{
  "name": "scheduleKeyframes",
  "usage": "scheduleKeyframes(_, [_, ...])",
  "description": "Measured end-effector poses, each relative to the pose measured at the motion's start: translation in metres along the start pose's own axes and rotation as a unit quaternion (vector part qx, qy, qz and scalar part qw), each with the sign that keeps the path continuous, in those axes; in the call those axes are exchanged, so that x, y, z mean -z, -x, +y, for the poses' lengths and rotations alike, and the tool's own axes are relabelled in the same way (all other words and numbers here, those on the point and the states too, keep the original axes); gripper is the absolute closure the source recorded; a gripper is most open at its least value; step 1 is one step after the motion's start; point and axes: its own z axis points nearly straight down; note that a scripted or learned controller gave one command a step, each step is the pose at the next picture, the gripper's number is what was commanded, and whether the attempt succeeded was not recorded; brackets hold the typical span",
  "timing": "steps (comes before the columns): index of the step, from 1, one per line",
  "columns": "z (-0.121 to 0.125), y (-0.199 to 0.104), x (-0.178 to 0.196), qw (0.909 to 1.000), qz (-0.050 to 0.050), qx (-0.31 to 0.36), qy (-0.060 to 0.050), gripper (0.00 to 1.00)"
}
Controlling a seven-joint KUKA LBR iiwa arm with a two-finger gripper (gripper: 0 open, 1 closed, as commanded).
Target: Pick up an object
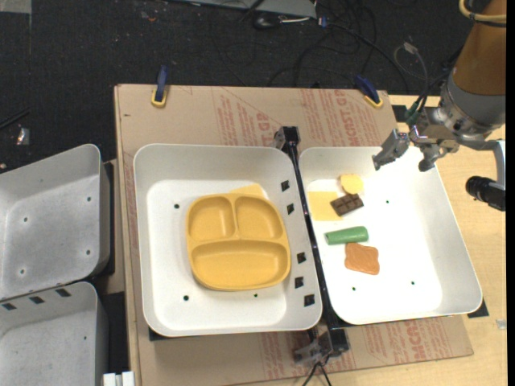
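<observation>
The green stick point(347, 235) lies in the right bin point(426, 240), its long axis running left to right, just above the orange piece point(362, 258). The tool point(408, 151) hangs spread open and empty over that bin's far edge, well apart from the stick.

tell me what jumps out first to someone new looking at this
A big yellow divided tray sits in the left bin. A small cluster lies in the right bin: a green piece, an orange piece, a brown piece. The pincer hovers open over that bin's far edge.

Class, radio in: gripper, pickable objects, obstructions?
Gripper open, holding nothing, above right bin. Green piece, orange piece lie apart there. Nothing between.
</observation>
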Motion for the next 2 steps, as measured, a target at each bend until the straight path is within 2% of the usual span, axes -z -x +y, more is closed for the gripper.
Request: scheduleKeyframes(2, [0.006, -0.002, -0.090, 1.0000, 0.001, -0.001, -0.002, 0.00])
